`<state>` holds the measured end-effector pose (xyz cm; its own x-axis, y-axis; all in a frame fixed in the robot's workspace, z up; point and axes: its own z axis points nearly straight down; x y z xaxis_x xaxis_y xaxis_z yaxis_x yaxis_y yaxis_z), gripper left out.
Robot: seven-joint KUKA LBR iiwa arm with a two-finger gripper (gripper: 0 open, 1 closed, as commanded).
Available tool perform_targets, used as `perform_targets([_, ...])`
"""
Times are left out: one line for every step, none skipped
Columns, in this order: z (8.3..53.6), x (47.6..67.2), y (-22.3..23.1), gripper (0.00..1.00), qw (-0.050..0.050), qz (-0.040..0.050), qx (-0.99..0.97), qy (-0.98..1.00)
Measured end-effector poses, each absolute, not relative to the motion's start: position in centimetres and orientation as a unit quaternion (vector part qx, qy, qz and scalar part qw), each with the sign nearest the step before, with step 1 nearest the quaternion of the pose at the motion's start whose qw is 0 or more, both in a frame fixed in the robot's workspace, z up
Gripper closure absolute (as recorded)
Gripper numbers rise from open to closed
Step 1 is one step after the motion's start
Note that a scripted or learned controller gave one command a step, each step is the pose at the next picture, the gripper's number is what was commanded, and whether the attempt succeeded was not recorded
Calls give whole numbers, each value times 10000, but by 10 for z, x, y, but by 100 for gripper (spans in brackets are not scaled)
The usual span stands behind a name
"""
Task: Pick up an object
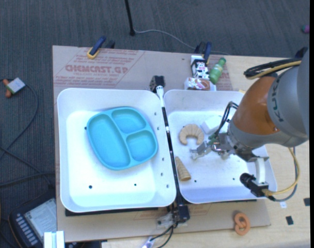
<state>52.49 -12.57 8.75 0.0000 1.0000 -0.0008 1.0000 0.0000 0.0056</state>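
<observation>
In the right bin [219,190] a tan croissant [191,133] lies near the middle-left. A small waffle cone [183,168] rests against the bin's left wall. A white object [210,124] sits just right of the croissant, partly hidden by the arm. My gripper [201,149] hangs low over the bin floor, just below and right of the croissant and up-right of the cone. Nothing shows held in it. The grey and orange arm [260,112] covers the bin's right side.
The left bin [79,190] holds a blue divided plate [123,136]. A green bottle [216,70] and a small package [199,76] stand behind the right bin. A pretzel-like piece [241,222] lies on the board in front. Clamps [157,81] sit at the bins' edges.
</observation>
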Motion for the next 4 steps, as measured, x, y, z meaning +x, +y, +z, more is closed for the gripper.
perform_targets([87,602,-116,0,17,4,7072,7071])
perform_targets([97,603,-117,100,31,4,7072,7070])
perform_targets([186,621,-26,100,8,15,7059,7083])
perform_targets([194,620,-27,100,2,-7,7062,7080])
